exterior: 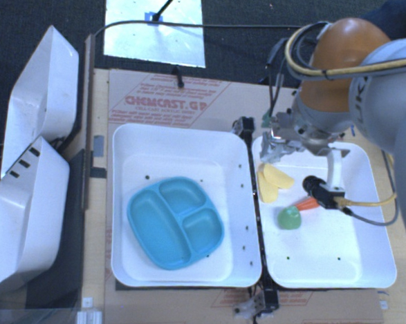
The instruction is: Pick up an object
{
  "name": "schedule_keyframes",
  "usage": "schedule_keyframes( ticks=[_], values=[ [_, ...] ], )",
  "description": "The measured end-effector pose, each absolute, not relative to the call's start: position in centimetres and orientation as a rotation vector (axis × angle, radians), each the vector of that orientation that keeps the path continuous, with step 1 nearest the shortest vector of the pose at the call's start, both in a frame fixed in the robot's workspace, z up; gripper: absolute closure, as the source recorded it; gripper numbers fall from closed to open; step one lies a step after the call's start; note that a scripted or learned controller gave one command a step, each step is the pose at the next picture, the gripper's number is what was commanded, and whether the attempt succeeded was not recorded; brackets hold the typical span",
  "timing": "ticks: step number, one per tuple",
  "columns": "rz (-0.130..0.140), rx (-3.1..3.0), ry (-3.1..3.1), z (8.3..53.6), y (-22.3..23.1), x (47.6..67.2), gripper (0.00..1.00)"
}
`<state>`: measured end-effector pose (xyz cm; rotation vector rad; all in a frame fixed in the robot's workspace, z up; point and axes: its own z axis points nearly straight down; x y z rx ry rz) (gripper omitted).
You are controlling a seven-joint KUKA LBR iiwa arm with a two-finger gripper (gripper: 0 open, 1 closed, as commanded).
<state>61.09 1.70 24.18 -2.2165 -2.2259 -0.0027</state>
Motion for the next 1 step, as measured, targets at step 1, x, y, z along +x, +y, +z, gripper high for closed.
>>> schedule_keyframes(
  ticks=[1],
  values=[
    [-0.001, -2.217, -2.225, 22.71, 6.92, 61.42, 1.0]
  ],
)
